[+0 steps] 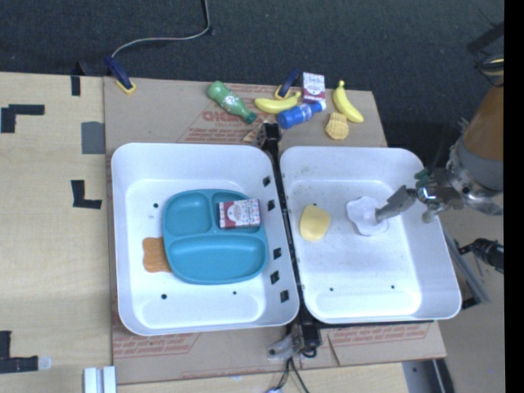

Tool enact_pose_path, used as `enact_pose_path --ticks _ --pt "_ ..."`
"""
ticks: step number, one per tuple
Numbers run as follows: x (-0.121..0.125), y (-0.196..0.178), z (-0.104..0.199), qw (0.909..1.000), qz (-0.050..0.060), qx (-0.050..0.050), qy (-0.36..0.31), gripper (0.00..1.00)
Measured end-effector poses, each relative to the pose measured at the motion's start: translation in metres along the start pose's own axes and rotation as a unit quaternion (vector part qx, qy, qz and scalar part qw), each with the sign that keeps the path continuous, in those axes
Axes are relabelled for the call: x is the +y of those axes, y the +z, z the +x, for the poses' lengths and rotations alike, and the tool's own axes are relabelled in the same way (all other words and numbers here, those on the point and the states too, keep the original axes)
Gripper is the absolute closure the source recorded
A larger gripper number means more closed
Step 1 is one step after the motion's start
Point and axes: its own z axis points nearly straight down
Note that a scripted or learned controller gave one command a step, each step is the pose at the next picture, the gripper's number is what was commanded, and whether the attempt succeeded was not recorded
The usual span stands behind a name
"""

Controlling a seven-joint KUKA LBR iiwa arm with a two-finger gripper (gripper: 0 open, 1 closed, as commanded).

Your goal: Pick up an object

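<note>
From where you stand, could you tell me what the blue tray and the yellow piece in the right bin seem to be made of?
Blue tray: probably moulded plastic; uniform colour, smooth compartments, soft sheen. Yellow piece: likely matte plastic or foam; rounded, no shine, too small to tell.

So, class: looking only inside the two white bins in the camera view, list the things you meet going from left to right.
orange piece → blue divided tray → small red-and-white packet → yellow object → pale object → gripper

place: robot lab; signs: white bins (123, 219) on cardboard-covered bench (164, 113); toy food; cable (176, 35)
</note>
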Motion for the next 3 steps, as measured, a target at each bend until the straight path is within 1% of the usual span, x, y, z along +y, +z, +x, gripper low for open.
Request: enact_pose_path --ticks 1,2,3 --pt "0.083 0.121 0.013 1.0 0.001 0.0 0.0 0.0" --pt "0.074 0.152 0.079 1.0 -0.003 0.0 -0.001 0.0" --pt "0.074 0.142 0.079 1.0 -0.004 -0.001 -0.001 1.0"
